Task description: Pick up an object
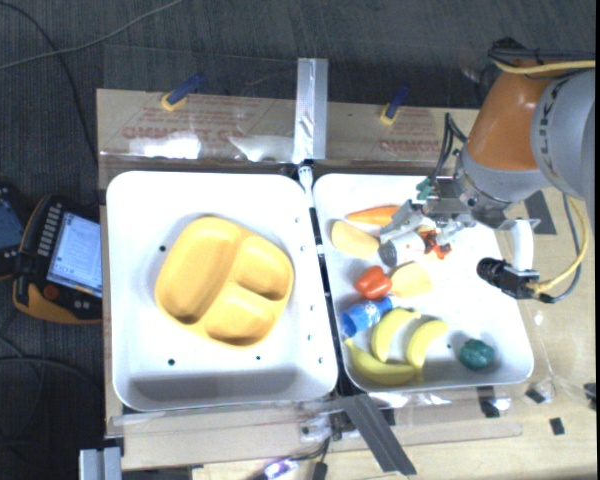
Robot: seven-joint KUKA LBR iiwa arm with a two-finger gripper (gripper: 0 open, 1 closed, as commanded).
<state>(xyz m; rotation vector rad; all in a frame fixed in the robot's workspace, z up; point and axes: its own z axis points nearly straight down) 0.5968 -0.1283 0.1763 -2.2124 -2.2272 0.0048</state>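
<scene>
Gripper (405,240) hangs low over the right bin (510,313) among crowded toy food (390,298), presumably seeking a pick; whether it is closed cannot be told.

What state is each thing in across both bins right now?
End effector: low in the right bin, above the food pile.
Yellow divided dish: lying in the left bin.
Banana: lying at the near edge.
Green ball: resting apart, near corner.
Red piece: lying mid-pile.
Carrot: lying flat, far side.
</scene>
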